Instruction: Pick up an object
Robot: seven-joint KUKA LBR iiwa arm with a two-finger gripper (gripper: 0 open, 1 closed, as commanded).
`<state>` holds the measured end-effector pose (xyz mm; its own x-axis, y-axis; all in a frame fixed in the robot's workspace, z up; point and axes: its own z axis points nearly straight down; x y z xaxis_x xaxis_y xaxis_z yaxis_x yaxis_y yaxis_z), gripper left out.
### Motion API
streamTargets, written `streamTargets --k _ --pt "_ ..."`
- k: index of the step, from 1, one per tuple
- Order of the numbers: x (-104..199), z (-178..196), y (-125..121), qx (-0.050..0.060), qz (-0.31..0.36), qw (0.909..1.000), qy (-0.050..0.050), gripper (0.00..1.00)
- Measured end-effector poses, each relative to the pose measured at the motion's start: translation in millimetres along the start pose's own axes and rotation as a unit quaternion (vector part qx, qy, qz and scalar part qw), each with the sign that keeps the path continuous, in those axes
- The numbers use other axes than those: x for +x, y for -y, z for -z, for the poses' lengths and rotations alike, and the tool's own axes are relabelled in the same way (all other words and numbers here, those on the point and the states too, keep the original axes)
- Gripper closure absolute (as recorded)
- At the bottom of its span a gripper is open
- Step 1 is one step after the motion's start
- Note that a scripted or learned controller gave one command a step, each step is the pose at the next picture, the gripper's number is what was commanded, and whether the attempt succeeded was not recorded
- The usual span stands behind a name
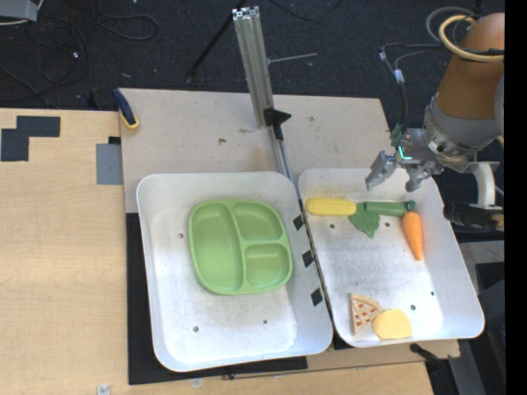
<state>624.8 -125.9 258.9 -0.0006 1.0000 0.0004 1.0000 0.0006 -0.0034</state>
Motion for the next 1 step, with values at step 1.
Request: streamTargets --k 1 --pt "0.0 1.2 -0.6 -0.001 0.0 1.0 0.0 0.0"
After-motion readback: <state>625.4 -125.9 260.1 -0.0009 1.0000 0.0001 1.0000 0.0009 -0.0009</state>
